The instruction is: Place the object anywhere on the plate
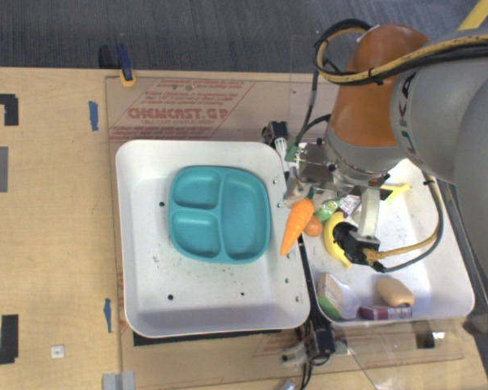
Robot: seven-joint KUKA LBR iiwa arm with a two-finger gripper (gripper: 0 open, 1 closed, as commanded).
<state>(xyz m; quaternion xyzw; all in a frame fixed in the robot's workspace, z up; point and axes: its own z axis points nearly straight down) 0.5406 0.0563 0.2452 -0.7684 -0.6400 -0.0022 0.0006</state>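
Carrot (295, 225), orange and tilted, hangs over the shared rim between the two bins, its upper end right up at the jaws (307, 195); whether the jaws are clamped on it I cannot tell. To the left of the jaws, well apart, a teal plate (220, 214) with three sections lies in the left bin (146, 283). On their other side, in the right bin (447, 291), sit a banana (336, 242) and a beige lump (394, 291).
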